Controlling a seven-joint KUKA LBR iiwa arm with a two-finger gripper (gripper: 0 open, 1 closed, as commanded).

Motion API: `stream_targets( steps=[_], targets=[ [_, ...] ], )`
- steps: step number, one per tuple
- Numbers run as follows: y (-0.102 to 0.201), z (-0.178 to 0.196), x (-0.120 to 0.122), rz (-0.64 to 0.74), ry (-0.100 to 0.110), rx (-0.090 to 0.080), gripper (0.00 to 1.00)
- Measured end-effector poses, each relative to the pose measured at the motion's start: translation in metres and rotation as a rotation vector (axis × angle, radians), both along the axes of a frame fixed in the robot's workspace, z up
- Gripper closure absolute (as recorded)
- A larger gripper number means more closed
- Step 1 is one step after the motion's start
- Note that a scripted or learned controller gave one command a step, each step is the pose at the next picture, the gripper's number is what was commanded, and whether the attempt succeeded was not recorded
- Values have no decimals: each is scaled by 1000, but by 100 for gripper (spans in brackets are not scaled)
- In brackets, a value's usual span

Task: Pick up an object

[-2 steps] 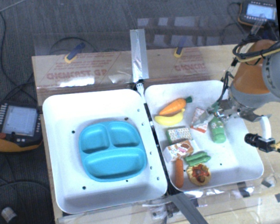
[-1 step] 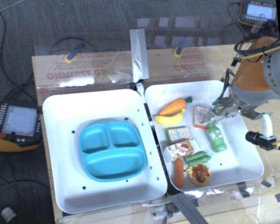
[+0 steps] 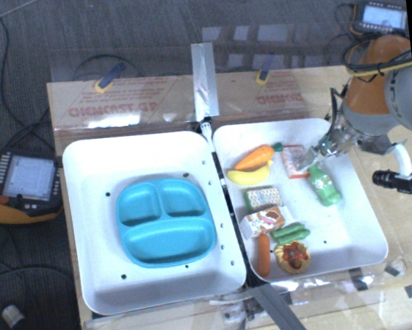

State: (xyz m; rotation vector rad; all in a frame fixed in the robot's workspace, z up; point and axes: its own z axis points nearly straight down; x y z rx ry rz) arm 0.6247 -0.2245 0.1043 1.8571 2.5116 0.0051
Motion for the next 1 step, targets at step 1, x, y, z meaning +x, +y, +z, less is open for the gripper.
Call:
stream_targets(
  steps=[1],
  targets=[
    [25,85,24,-70,15,6,100]
  ],
)
